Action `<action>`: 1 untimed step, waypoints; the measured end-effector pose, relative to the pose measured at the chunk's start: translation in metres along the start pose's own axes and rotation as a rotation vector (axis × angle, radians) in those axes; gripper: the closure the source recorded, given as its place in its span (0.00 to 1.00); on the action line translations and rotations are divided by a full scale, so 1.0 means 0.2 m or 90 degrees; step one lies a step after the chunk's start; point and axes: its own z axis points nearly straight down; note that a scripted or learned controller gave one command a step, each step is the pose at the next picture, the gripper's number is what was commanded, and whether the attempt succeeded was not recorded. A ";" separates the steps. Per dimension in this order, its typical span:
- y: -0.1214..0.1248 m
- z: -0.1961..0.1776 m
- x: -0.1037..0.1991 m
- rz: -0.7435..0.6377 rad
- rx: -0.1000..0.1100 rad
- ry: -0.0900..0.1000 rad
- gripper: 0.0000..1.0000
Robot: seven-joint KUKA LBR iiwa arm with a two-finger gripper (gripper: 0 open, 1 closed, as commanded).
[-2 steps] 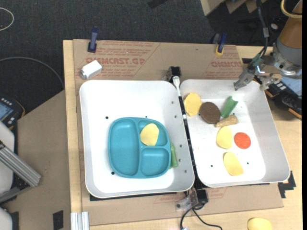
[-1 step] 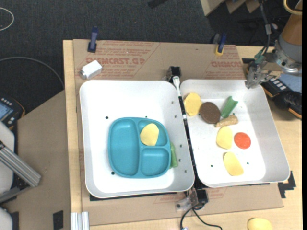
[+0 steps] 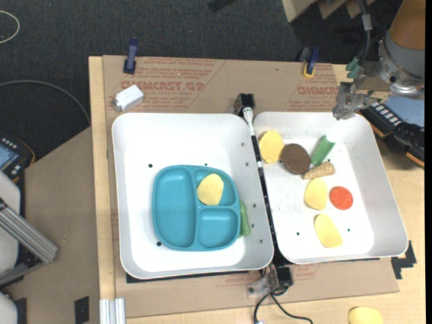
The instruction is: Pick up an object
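The right bin (image 3: 378, 181) holds several pieces of toy food: a yellow piece (image 3: 271, 146), a brown round cookie (image 3: 295, 158), a green piece (image 3: 322, 150) leaning on a tan piece (image 3: 318, 171), a yellow lump (image 3: 316, 194), a red-orange disc (image 3: 341, 198) and another yellow piece (image 3: 328, 230). My gripper (image 3: 345, 106) hangs over the bin's far right corner, apart from all of them, with nothing seen in it. In the left bin (image 3: 135, 154) lies a teal divided plate (image 3: 182, 211) with a yellow piece (image 3: 210, 189) in its upper right compartment.
A green sliver (image 3: 244, 219) lies against the plate's right edge. A small white block (image 3: 128, 98) sits on the cardboard behind the left bin. Blue clamps (image 3: 131, 56) (image 3: 310, 62) hold the board's far edge. A yellow object (image 3: 364, 314) rests off the board at bottom right.
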 end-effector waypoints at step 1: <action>-0.15 -0.87 0.07 0.004 -0.007 -0.003 1.00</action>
